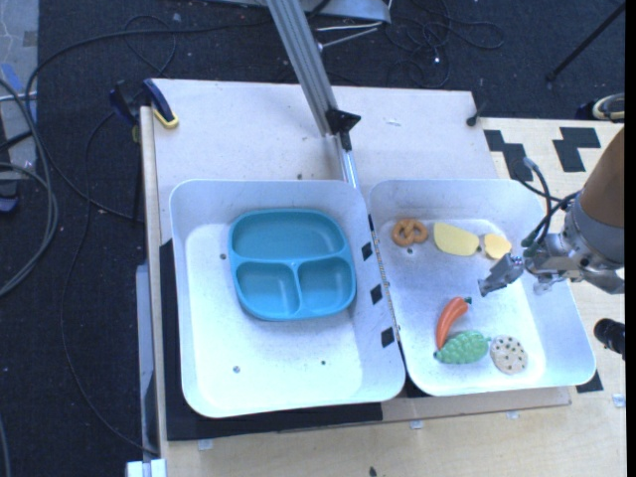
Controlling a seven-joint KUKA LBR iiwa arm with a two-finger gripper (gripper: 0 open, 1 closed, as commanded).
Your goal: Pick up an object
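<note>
The gripper (517,271) is seen open and empty over the right bin (556,366), near its right edge, while the carrot (450,319), cookie (509,354) and pretzel (408,232) are left on its floor.

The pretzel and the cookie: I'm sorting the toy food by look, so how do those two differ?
The pretzel is orange-brown and looped with holes; the cookie is pale, solid and round with dark spots. The pretzel lies at the far side of the right bin, beside the yellow pieces; the cookie lies at the near side, next to the green toy. The cookie looks somewhat larger. Both lie flat in the same bin, untouched by the gripper.
</note>
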